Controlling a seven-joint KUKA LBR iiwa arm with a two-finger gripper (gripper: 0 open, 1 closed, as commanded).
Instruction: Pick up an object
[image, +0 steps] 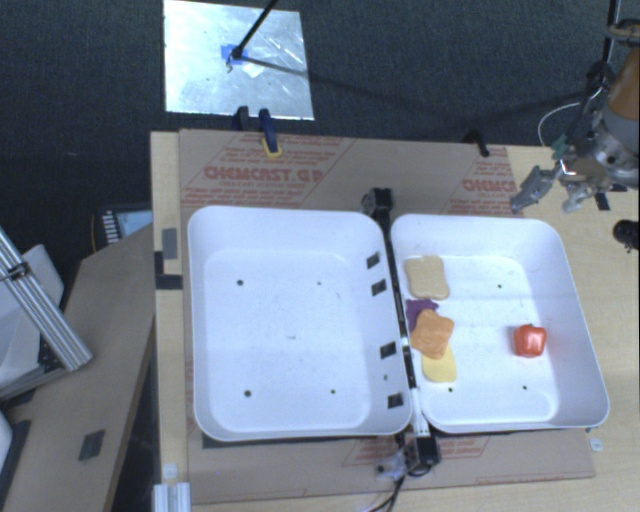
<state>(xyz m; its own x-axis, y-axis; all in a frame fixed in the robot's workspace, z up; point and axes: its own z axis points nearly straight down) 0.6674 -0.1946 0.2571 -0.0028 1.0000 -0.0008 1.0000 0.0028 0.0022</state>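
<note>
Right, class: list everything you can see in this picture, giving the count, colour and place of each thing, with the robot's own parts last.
White bins: two, white, side by side on the bench.
Tan piece: one, beige, right bin, near the divider at the far end.
Purple piece: one, purple, partly under the orange piece.
Orange piece: one, orange, right bin by the divider.
Yellow piece: one, yellow, just nearer than the orange one.
Red object: one, red, right side of the right bin.
Foil sheet: one, silver, beyond the bench.
Gripper: one, grey, above the right bin's far right corner.
</note>
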